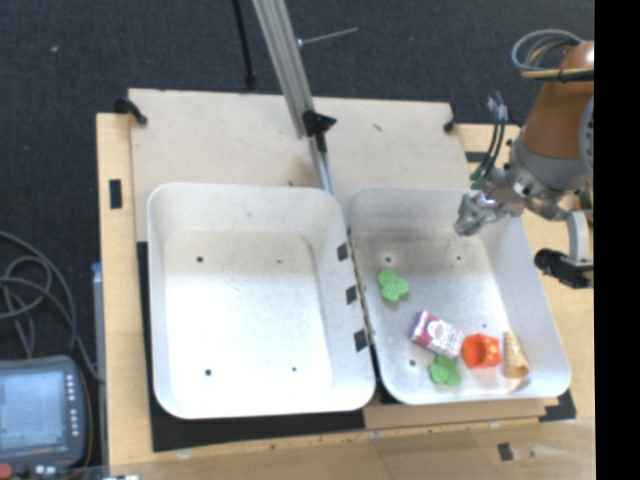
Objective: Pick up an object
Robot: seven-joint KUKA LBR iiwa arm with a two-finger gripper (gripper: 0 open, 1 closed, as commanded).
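The gripper (pixel 470 218) hangs over the upper right part of the right-hand bin (pixel 530 268), near that bin's far rim, at the end of the grey arm (pixel 555 143) with its orange band that enters from the frame's right edge. It sits above bare white floor with nothing between its tips, so it carries nothing; whether it is spread or closed is too small to tell. The candidates for picking all lie lower in the same bin, well apart from the tool: a green clover-shaped piece (pixel 393 287) alone near the bin's middle left, and along the lower edge a cluster of a pink-and-white carton (pixel 436 333), a second green piece (pixel 445 372) just below it, an orange cup-like item (pixel 481 351) beside the carton, and a tan cone (pixel 514 356) touching the right wall. The cluster probably sits there because the floor curves toward the rim. The lone clover looks the easiest target, having free room around it. The left-hand bin (pixel 250 288) in the frame's centre left holds no objects.
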